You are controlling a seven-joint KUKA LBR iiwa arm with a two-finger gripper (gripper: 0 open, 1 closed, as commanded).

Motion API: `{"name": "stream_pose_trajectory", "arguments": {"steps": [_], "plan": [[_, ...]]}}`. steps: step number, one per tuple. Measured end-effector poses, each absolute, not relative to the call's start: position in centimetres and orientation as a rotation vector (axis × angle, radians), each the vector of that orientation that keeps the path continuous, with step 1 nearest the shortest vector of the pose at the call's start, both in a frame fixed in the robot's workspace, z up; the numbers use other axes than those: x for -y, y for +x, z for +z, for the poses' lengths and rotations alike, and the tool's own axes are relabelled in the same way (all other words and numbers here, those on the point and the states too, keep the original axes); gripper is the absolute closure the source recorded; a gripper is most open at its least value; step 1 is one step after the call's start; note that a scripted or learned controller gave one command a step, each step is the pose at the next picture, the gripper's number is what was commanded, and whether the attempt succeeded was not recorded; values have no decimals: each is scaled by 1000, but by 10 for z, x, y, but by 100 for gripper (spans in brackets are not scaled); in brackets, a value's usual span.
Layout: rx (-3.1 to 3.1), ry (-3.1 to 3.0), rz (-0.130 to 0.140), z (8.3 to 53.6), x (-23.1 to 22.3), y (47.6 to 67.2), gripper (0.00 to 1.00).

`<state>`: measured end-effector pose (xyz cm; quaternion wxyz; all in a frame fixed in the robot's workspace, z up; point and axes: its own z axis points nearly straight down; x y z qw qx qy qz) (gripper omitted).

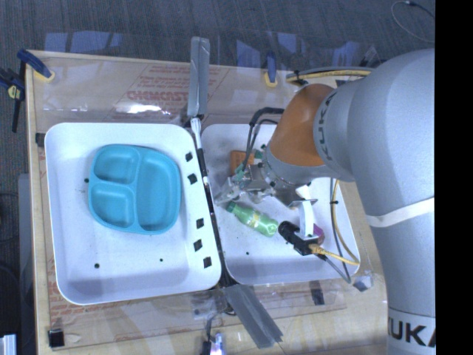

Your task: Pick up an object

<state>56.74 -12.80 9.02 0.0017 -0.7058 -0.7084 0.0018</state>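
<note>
The arm is down in the right bin [336, 268], its gripper [247, 182] low by the bin's left wall, just above the green bottle [253, 219]. Whether it grips anything, I cannot tell. The bottle lies on the bin floor, so nothing is lifted yet.

The tabletop [111, 87] carries two shallow white bins side by side. The left bin [66, 220] and right bin [251, 265] touch along their inner edges.
</note>
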Motion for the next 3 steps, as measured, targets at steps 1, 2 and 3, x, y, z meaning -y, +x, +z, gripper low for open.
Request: {"name": "stream_pose_trajectory", "arguments": {"steps": [1, 2, 3], "plan": [[2262, -2176, 3, 91, 174, 607, 0], [2265, -2174, 3, 102, 174, 608, 100], [2309, -2129, 2, 205, 129, 627, 100]]}}
